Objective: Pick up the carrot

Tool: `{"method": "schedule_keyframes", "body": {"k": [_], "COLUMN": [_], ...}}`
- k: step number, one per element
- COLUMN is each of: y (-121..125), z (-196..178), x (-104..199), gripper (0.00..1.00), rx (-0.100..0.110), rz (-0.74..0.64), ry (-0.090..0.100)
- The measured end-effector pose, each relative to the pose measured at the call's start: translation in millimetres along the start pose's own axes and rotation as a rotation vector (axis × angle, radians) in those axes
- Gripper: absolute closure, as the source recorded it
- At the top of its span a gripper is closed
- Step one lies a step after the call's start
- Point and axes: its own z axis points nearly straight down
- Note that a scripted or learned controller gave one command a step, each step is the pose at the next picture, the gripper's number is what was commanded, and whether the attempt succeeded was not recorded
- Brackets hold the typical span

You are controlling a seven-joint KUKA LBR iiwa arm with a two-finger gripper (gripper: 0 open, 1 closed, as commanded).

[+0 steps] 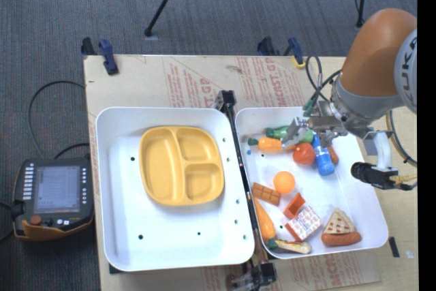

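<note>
Carrot (264,217) at seven o'clock in right bin (361,187), against its left wall: judged light, rigid, smooth plastic, best pinched across thick middle; end effector (308,129) at twelve o'clock, grip state indiscernible.

arm: grey KUKA arm (381,71) reaching in from the right, orange band above the wrist
wrist: angled down and leftward over the right side of the bench
gripper: gripper (300,129) low, pointing left
</note>
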Motion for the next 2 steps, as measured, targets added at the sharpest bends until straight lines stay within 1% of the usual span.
{"method": "schedule_keyframes", "body": {"k": [1, 2], "y": [-25, -24], "z": [144, 134], "x": [-21, -22], "gripper": [0.00, 1.00], "rx": [0.003, 0.001], "rz": [-0.068, -0.063], "ry": [0.001, 0.001]}}
